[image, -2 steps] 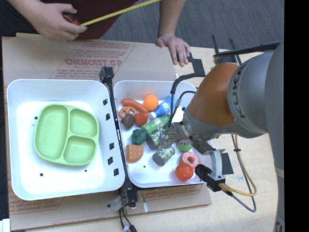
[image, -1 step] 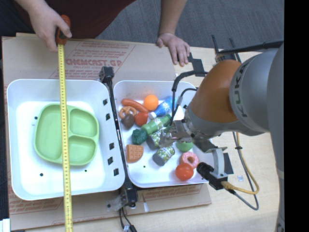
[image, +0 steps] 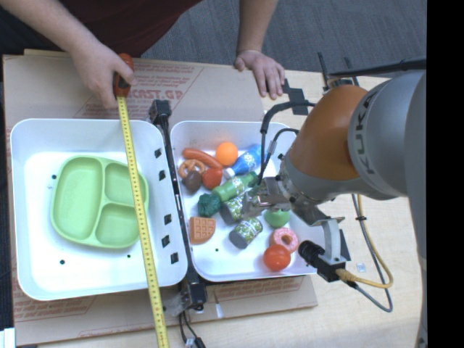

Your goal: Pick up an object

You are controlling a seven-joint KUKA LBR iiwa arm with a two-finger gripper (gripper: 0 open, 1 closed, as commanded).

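The right bin [image: 217, 265] holds a pile of toy food. An orange ball [image: 227, 153], a blue item [image: 249, 159] and a long orange-red piece [image: 199, 155] lie at its back. A green can [image: 230, 189], dark green broccoli [image: 209, 204] and a waffle [image: 202, 229] sit in the middle. A silver-green can [image: 246, 231], a green apple [image: 277, 217], a pink donut [image: 286, 238] and a red tomato [image: 276, 258] lie toward the front right. My gripper [image: 254, 199] hangs low over the pile's centre, between the two cans; nothing is visibly held.
The left bin [image: 29, 267] carries a green divided plate [image: 98, 201]. A person's hand [image: 101, 75] holds a yellow tape measure [image: 139, 216] stretched across that bin's right side. Another hand [image: 262, 69] rests behind the right bin. The arm's orange band [image: 333, 140] covers that bin's right edge.
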